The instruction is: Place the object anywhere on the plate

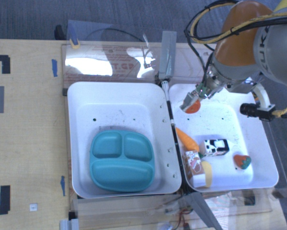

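Observation:
A teal three-compartment plate lies in the left white bin. My gripper hangs over the far left corner of the right bin, close to the divider between the bins. It is shut on a small red-orange object, which shows at the fingertips. The plate lies to the gripper's lower left, across the divider.
The right bin holds an orange carrot, a black-and-white toy, a red-and-green piece, a brown packet and a yellow piece. A grey post stands behind the bins. Cables loop above the arm.

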### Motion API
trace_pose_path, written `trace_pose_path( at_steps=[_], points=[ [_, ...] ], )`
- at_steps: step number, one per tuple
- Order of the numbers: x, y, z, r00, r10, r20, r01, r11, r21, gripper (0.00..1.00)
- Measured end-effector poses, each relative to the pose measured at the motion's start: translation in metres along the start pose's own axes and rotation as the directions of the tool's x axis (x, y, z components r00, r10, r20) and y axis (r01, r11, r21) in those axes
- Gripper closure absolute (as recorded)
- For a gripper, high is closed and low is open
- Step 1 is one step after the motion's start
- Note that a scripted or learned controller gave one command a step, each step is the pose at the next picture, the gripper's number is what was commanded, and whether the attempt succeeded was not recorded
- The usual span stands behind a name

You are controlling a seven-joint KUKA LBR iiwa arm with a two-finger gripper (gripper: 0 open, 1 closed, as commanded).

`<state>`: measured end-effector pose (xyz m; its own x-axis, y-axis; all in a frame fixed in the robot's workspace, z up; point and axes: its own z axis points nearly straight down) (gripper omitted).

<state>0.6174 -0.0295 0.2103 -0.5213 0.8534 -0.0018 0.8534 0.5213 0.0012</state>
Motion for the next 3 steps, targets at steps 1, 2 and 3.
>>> trace_pose_path(
  at_steps=[1,2,3],
  points=[
    [0.028,0.026,0.004,0.999,0.039,0.000,-0.039,0.999,-0.003,1.00],
    [0.119,0.011,0.027,0.986,0.167,-0.005,-0.167,0.986,0.005,1.00],
    [0.116,0.010,0.026,0.985,0.173,-0.003,-0.173,0.985,0.004,0.00]
  ],
)
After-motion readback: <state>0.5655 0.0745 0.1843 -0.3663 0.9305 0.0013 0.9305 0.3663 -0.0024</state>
